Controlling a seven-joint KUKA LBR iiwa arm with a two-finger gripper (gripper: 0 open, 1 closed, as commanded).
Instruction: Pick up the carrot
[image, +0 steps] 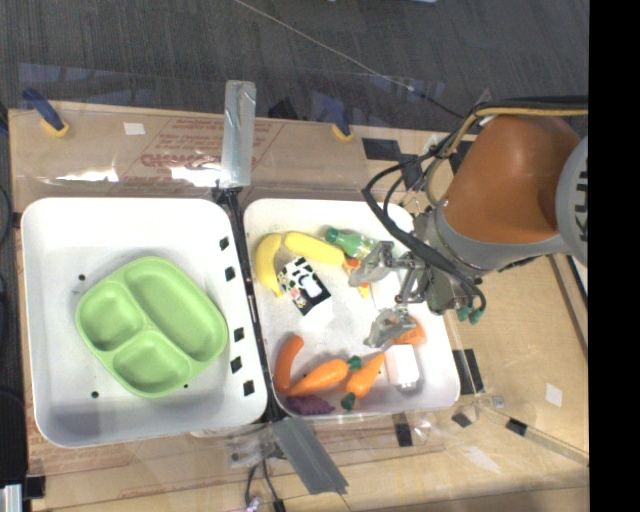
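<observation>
Two orange carrots with green tops lie at the front of the right bin (440, 385): one carrot (320, 377) lies flat, the other carrot (366, 373) leans against it. My gripper (381, 294) hangs above the bin's middle right, behind the carrots and apart from them. Its two fingers stand open, one fingertip (369, 264) near the green item and the other near the white block. Nothing sits between them. A small orange piece (412, 333) shows beside the nearer finger, partly hidden.
The right bin also holds a yellow banana (272, 256), a black-and-white card (303, 283), a green bottle-like item (349, 241), an orange sausage shape (287, 359), a purple piece (311, 405) and a white block (403, 366). A green divided plate (150, 325) sits in the left bin.
</observation>
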